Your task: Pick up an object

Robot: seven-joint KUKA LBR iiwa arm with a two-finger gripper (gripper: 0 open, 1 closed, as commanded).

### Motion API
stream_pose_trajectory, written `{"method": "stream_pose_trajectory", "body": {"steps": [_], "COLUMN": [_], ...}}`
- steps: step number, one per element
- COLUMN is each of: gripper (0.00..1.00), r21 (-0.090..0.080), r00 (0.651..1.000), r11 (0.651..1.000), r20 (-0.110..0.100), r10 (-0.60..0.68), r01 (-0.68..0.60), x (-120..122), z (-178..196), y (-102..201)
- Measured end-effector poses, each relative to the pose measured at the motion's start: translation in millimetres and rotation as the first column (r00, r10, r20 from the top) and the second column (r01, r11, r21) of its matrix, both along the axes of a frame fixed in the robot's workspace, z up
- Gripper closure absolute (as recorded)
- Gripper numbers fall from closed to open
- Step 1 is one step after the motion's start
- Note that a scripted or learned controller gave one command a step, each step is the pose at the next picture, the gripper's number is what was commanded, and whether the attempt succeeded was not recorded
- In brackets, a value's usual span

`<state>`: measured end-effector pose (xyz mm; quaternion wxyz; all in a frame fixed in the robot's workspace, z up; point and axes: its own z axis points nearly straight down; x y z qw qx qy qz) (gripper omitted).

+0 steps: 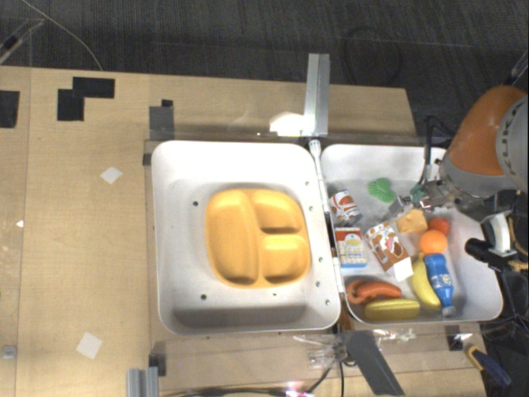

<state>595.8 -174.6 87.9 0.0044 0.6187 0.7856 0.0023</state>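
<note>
The right bin [355, 162] holds several small items. A green piece [381, 190] lies near its back, with a red and white can [345, 207] to the left. A tan block [412, 221] sits beside an orange ball [433, 241]. A brown snack packet [386, 244] and a white carton [353, 248] lie in the middle. Along the front are a banana [423, 285], a blue bottle [440, 280], a red sausage [374, 289] and a yellow oblong piece [392, 308]. My gripper [419, 195] hangs low over the bin's right half, just above the tan block.
The left bin [178, 246] holds a yellow divided tray [256, 236]. A metal post [317, 93] rises behind the wall between the bins. The arm's orange band [483, 135] and grey wrist cover the right bin's far right corner. Black hardware [496, 253] sits by its right rim.
</note>
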Motion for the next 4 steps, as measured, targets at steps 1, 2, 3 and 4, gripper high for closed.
{"method": "stream_pose_trajectory", "body": {"steps": [1,2,3,4], "gripper": [0.00,0.00,1.00,1.00], "r21": [0.003,0.002,0.001,0.002], "r00": [0.969,0.960,0.961,0.988], "r11": [0.969,0.960,0.961,0.988], "r20": [-0.001,0.000,0.011,-0.001], "r10": [-0.248,-0.281,-0.275,-0.155], "r01": [0.248,0.281,0.275,0.155], "x": [23.0,-2.0,1.3,-50.7], "z": [0.2,0.8,14.8,94.2], "y": [39.9,43.1,42.6,62.7]}}
